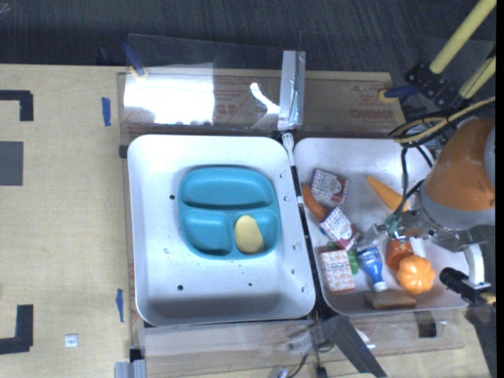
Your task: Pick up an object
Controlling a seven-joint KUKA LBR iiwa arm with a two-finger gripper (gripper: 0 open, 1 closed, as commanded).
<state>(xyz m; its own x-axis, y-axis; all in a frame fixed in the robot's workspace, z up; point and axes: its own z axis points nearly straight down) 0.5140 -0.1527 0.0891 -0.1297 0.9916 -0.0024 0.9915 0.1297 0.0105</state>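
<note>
The two-finger gripper (400,228) hung low at three o'clock in the right white bin (346,150); whether it gripped anything could not be told. Just beneath it lay a small red-orange fruit-like piece (398,252), touching a round orange plastic pumpkin (415,274) at five o'clock and close to a blue-and-white tube (372,266) at seven. So tight a cluster risked a glancing grasp nudging neighbours aside. The left white bin (150,211) held a blue divided tray (224,191) with a yellow oval (249,234).
</note>
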